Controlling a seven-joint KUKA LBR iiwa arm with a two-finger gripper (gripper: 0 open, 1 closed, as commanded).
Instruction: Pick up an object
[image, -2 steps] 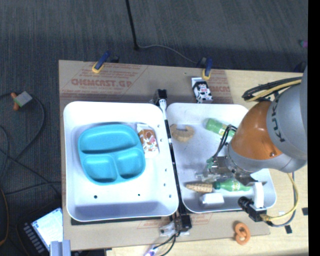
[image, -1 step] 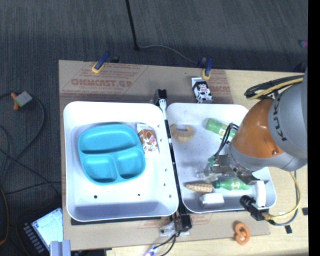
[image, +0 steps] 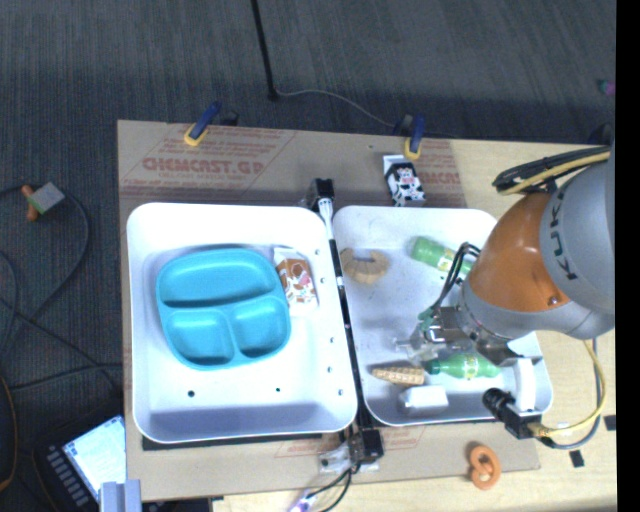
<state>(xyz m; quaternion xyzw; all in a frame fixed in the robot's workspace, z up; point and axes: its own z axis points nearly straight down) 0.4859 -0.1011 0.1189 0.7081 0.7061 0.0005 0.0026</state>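
The arm (image: 545, 265), grey with an orange band, reaches over the right bin (image: 485, 222) and covers much of that bin's right side; its gripper (image: 432, 335) hangs low near the bin's front half, and how far the claw stands apart, or whether it grips anything, cannot be told from here. Just below the gripper a green bottle (image: 462, 368) lies on its side, with a tan waffle-patterned piece (image: 398, 375) to its left near the front left corner and a small white block (image: 424, 398) against the front wall. A second green bottle (image: 437, 252) lies toward the back of the right bin, partly behind a thin black cable, and a pale brown ring-shaped item (image: 364, 264) rests near the back left corner. The left bin (image: 150, 400) holds a blue divided tray (image: 222, 305) in its middle, and a small packet with a brown print (image: 295, 278) lies just beside the tray's right edge. Outside the bins, on the bench (image: 560, 480), an orange ring (image: 484, 465) sits near the front edge, and two blue clamps (image: 203, 122) grip the cardboard at the back edge.
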